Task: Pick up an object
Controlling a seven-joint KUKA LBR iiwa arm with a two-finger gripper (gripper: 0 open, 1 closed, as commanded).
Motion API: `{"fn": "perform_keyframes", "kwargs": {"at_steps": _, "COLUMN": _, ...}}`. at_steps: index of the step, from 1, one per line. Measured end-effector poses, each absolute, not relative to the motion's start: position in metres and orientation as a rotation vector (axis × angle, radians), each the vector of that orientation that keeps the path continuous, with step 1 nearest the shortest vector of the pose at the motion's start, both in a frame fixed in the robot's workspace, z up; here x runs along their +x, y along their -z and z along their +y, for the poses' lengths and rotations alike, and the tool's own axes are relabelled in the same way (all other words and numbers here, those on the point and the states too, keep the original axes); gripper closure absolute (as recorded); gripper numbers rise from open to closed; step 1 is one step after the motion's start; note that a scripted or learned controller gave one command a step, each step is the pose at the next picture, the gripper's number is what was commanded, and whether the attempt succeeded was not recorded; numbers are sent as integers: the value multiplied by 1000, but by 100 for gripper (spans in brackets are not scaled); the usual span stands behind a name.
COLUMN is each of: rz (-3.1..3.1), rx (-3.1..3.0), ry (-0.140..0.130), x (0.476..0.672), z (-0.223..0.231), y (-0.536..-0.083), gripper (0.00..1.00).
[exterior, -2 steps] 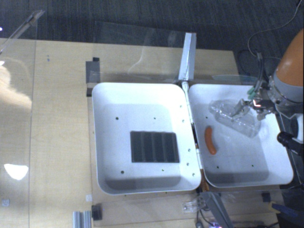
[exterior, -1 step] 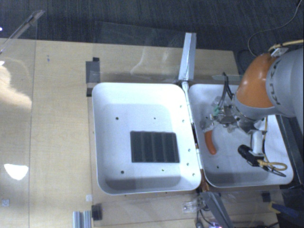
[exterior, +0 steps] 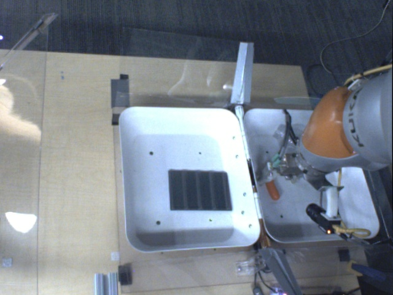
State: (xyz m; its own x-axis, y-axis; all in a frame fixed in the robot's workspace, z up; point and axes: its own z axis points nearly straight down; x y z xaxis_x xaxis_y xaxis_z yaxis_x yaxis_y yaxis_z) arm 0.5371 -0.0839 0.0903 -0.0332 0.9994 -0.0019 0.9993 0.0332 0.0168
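Observation:
A small orange, elongated object (exterior: 272,192) lies on the floor of the right bin (exterior: 295,233), close to its left wall. My gripper (exterior: 271,174) is low inside this bin, directly above and touching or almost touching the upper end of the orange object. The grey arm with its orange band (exterior: 325,131) comes in from the right and covers most of the bin's right half. A flat black ribbed rectangle (exterior: 199,190) lies in the middle of the left bin (exterior: 138,140), far from the gripper.
The two bins meet at a thin shared wall (exterior: 249,165) just left of the gripper. A metal post (exterior: 242,72) stands behind that junction. Wooden bench top (exterior: 61,165) extends to the left.

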Motion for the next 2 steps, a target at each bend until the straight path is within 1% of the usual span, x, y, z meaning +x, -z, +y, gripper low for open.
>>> {"fn": "perform_keyframes", "kwargs": {"at_steps": 1, "rz": 2245, "rx": 2170, "ry": -26, "x": 540, "z": -83, "y": -103, "gripper": 100}}
{"fn": "perform_keyframes", "kwargs": {"at_steps": 2, "rz": 2230, "rx": 2207, "ry": -7, "x": 588, "z": -34, "y": -186, "gripper": 100}}
